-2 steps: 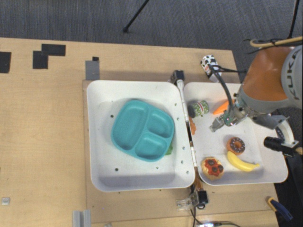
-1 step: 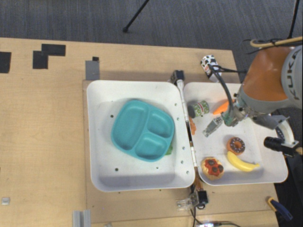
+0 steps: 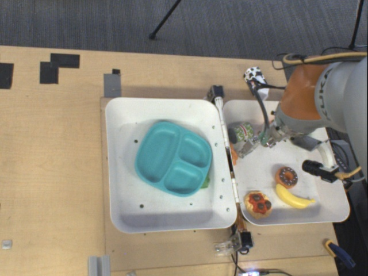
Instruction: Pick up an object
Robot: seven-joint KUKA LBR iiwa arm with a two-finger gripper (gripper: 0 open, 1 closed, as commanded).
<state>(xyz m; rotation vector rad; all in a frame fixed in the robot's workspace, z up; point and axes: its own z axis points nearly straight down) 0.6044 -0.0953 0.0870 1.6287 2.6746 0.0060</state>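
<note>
- One end effector (image 3: 248,147) hangs low in the right-hand shallow white plastic bin (image 3: 339,211), near its left wall; its metal tips are a blur against the bin floor, so whether they are spread, pressed together or pinching something I cannot tell.
- Just above those tips lies a small crumpled green-and-pink wrapped object (image 3: 242,131); it looks to be touching or all but touching the tool, and I judge it the likeliest thing to be picked up, though nothing is plainly seen between the tips.
- To do this step well, I would centre the tips over the object's bulk, straddle its narrow side, and go down to the bin floor before closing; the bin wall sits close on the left, so the approach should stay clear of it; lift slowly and straight up, since a soft wrapper may slip.
- Further out in the same bin: a chocolate-frosted toy doughnut (image 3: 286,176), a yellow toy banana (image 3: 293,197) just below it, and a round red-and-yellow toy pastry (image 3: 257,203) by the near-left corner; all lie well apart from the tool.
- Beyond the divider, the left white bin (image 3: 123,211) holds a teal plastic sectioned plate (image 3: 174,157); both bins rest on the pale wooden counter (image 3: 52,171).
</note>
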